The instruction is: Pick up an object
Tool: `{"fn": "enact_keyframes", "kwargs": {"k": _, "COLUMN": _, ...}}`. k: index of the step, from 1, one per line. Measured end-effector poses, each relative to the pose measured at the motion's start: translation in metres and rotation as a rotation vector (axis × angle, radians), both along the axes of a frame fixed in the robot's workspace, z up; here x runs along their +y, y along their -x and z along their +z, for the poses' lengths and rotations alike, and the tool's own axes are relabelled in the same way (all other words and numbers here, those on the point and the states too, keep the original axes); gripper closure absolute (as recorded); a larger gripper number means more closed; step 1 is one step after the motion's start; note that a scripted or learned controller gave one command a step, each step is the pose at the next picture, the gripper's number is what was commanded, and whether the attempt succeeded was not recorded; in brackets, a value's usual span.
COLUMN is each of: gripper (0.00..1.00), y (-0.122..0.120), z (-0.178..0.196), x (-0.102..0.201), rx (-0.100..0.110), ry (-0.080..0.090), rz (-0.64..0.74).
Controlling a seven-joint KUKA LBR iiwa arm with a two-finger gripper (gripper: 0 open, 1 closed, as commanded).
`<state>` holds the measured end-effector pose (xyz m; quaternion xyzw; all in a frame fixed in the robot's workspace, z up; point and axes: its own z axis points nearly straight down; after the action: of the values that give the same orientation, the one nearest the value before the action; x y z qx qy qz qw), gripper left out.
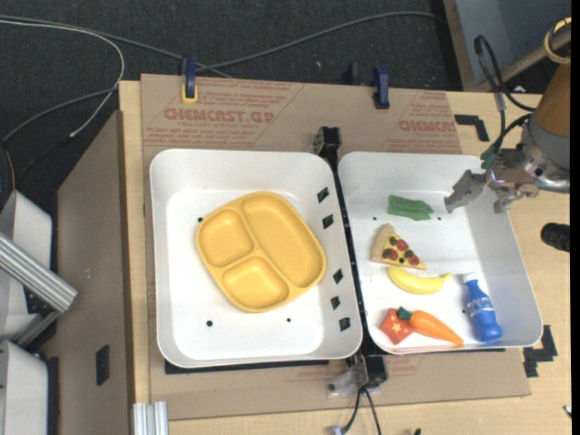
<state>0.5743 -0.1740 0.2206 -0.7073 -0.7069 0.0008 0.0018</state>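
Brown board under white bins; dark carpet behind.

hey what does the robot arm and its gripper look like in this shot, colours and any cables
The arm enters from the right: a rounded grey body with an orange band near the top edge. Black cables loop beside it. The gripper is grey metal with two slim, angular fingers and a small teal mark near its base.

The arm is cut off by the frame's edge at 3 o'clock (its base unseen); the red toy sits partly behind the carrot.
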Motion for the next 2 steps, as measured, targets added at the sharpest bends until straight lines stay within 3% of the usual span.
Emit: {"fn": "enact_keyframes", "kwargs": {"k": 2, "gripper": 0.00, "y": 0.009, "z": -0.101, "x": -0.001, "rx": 0.002, "ry": -0.001, "rz": 0.000}}
